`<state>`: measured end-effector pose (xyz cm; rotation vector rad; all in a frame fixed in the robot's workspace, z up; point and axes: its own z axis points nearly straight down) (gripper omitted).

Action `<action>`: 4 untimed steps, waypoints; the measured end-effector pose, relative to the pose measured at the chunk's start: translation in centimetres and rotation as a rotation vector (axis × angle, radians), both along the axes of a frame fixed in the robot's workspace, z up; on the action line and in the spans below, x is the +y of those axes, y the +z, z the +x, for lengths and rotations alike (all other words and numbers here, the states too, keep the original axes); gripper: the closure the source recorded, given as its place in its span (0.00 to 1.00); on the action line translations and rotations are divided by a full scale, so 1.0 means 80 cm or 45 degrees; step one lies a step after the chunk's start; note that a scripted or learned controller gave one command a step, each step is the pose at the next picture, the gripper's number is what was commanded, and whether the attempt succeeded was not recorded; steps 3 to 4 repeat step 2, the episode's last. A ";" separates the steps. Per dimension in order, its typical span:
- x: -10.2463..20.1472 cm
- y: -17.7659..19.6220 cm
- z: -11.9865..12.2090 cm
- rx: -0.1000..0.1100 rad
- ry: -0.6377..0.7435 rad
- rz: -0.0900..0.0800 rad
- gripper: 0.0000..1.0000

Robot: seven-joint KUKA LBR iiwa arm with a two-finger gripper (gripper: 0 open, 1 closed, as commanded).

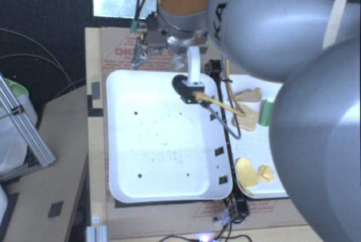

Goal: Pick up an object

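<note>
Pincer (pixel 148 43) hung above the twelve o'clock rim of the shallow white left bin (pixel 163 139); we could not tell how open it was. A flat tan piece (pixel 248 94) lay in the shallow white right bin (pixel 254 139), four o'clock from the pincer, long axis nine-to-three.

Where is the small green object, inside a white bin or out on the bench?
Inside: the small green object rests on the floor of the right shallow white bin.
</note>
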<state>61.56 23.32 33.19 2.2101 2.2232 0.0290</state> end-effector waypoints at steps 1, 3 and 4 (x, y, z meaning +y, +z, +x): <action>-0.042 -0.320 0.031 0.029 -0.010 -0.013 0.00; -0.039 -0.295 0.034 0.018 -0.005 -0.008 1.00; -0.039 -0.295 0.034 0.018 -0.005 -0.008 1.00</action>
